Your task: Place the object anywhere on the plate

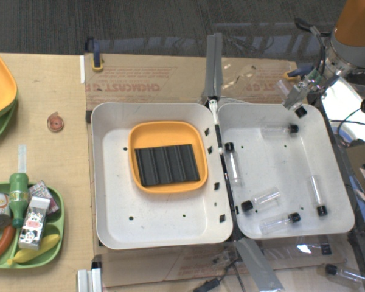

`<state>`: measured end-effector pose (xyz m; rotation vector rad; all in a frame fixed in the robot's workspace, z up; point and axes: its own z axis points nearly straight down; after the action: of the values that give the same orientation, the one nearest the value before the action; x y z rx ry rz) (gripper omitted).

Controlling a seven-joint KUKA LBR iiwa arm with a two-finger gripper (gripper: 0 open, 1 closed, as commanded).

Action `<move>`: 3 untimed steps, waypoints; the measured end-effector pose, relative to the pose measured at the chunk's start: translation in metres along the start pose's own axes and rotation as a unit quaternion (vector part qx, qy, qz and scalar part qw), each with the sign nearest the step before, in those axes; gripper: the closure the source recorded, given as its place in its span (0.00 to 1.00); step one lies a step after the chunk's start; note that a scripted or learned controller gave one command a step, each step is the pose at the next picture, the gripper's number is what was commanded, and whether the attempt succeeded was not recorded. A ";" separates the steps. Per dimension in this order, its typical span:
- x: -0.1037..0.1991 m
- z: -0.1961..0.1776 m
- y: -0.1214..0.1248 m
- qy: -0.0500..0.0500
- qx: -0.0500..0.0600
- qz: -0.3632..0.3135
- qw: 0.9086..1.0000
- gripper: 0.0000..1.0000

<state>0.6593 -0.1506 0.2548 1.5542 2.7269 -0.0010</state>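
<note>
sitting on the bench (48, 78): two white bins, the left bin (109, 224) carrying an orange plate (168, 134) with a dark ribbed pad, the right bin (328, 181) scattered with clear black-capped tubes (231, 161). hovering at the right bin's far corner, the end effector (298, 99); cannot tell whether carrying anything. judging the step as reaching for a tube; next, needing a descent onto one, then a carry left to the plate. reading mirrored lettering on the cardboard (134, 81), too faint to spell.

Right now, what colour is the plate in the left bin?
Orange plate, with a dark ribbed insert, seen in the camera view.
</note>
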 end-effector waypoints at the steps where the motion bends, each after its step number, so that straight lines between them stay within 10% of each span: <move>1: -0.006 -0.018 -0.003 0.000 0.000 -0.066 0.998 1.00; 3: -0.060 -0.187 -0.040 -0.001 -0.001 -0.203 0.979 1.00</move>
<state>0.6553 -0.2221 0.4417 0.9673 2.9843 -0.0012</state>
